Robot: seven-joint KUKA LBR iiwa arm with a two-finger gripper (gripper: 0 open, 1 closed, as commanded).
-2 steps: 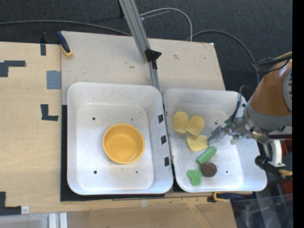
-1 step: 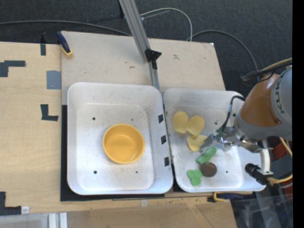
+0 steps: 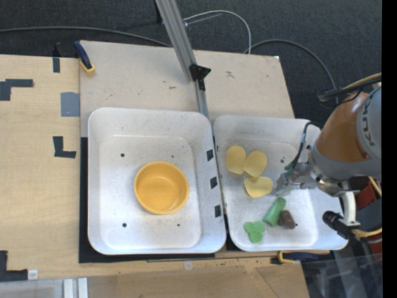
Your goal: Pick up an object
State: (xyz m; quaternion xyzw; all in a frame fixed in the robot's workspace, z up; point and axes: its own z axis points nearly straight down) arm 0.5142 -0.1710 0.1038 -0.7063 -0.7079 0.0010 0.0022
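The right bin (image 3: 310,241) holds three pale yellow flat pieces: one at its upper left (image 3: 236,159), one beside it (image 3: 255,163), and one below them (image 3: 258,187). A green cylinder (image 3: 274,211) lies tilted near the bin's front, with a small brown object (image 3: 287,218) touching its right side and a green flat piece (image 3: 254,230) at its lower left. My gripper (image 3: 285,184) reaches in from the right, low over the bin, just right of the lowest yellow piece and above the green cylinder. I see nothing held in it.
The left bin (image 3: 105,129) holds a yellow bowl (image 3: 161,187) near its middle. A grey metal pole (image 3: 180,33) slants down to the gap between the bins. Black cables lie on the dark floor behind the bench. The arm's grey and orange body (image 3: 347,141) covers the right bin's right edge.
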